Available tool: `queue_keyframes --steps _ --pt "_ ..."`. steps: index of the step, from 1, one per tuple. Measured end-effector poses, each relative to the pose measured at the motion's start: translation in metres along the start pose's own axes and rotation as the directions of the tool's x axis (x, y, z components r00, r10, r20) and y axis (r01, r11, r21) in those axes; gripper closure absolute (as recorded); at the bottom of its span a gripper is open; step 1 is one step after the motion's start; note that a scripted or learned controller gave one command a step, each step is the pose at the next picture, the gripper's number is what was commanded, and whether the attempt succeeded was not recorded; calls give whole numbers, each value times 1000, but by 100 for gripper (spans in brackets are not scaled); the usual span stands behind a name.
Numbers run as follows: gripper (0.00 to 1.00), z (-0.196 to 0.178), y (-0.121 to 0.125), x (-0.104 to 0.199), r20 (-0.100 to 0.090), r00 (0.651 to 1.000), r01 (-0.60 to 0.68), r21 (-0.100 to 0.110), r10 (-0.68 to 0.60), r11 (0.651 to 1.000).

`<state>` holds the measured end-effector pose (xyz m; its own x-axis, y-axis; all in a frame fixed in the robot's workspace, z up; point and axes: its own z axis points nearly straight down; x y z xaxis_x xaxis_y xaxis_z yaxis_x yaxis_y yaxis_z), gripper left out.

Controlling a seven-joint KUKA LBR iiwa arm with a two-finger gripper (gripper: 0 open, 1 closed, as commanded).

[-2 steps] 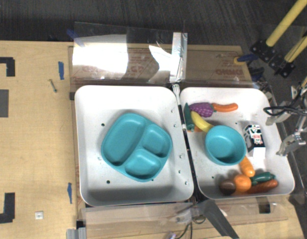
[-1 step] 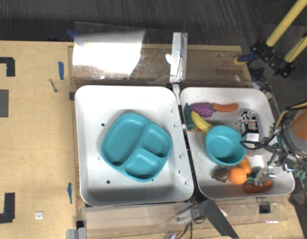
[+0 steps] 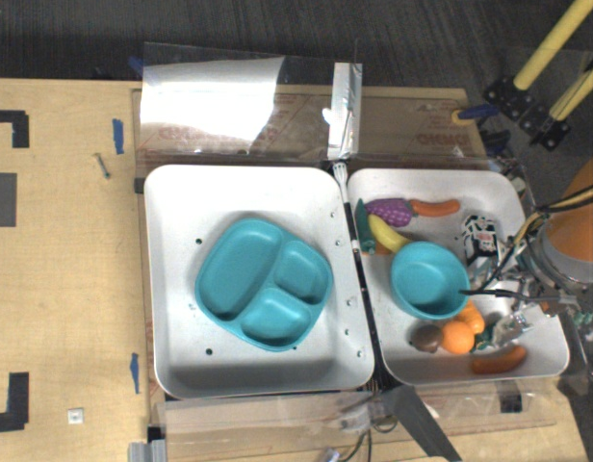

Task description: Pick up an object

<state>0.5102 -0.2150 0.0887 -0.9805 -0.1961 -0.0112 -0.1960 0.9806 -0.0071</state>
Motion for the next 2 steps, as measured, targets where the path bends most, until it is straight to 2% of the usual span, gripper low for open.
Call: queue_keyframes --steps 1,2 --pt "100 -13 0 -5 12 1000 3 5 -3 1000" --pt "100 -157 66 -57 9 1000 29 -1 -29 1000"
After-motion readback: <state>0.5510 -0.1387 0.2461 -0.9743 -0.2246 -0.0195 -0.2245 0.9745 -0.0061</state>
